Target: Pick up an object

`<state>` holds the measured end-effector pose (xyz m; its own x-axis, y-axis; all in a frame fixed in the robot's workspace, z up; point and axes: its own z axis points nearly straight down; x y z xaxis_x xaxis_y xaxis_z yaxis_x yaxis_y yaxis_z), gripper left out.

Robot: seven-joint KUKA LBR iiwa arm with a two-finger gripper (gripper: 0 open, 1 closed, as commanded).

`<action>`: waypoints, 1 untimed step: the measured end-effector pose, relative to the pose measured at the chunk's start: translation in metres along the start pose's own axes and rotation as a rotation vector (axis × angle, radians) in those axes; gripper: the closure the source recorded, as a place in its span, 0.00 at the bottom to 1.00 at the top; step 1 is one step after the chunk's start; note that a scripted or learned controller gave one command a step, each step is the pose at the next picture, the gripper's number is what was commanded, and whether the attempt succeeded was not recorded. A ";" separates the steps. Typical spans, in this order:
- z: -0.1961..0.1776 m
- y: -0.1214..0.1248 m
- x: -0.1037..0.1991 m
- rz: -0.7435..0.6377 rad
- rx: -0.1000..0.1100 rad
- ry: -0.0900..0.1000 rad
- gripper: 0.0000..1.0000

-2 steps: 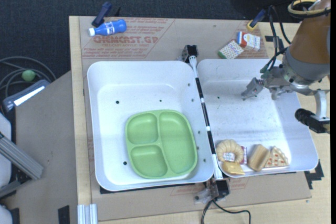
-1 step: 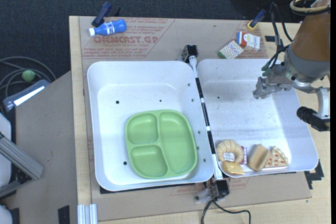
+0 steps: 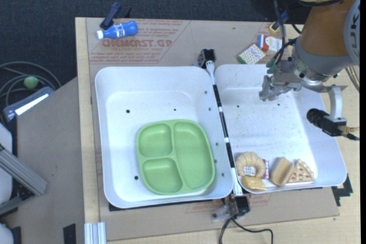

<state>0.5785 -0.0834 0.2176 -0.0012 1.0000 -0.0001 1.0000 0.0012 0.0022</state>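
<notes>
My gripper (image 3: pixel 272 90) hangs over the far part of the right bin (image 3: pixel 257 123), its dark fingers pointing down with nothing visible between them. At that bin's near edge lie several toy foods: a round bagel-like piece (image 3: pixel 250 164), a small yellow piece (image 3: pixel 255 183), a tan bread piece (image 3: pixel 281 171) and a triangular slice with red edges (image 3: pixel 301 172). The gripper stands well away from them, toward the back of the bin. A green divided plate (image 3: pixel 174 156) rests in the left bin (image 3: pixel 114 123).
A blue and white bottle (image 3: pixel 118 30) lies on the cardboard at the back left. Small colourful packets (image 3: pixel 258 50) sit behind the right bin. A black clamp (image 3: pixel 207 56) joins the bins at the back. A black part (image 3: pixel 323 121) sticks in at the right rim.
</notes>
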 end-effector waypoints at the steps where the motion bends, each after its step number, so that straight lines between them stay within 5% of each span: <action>1: -0.010 0.001 0.000 0.000 -0.002 -0.001 1.00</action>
<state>0.5791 -0.0835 0.2276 -0.0011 1.0000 -0.0010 1.0000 0.0011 0.0046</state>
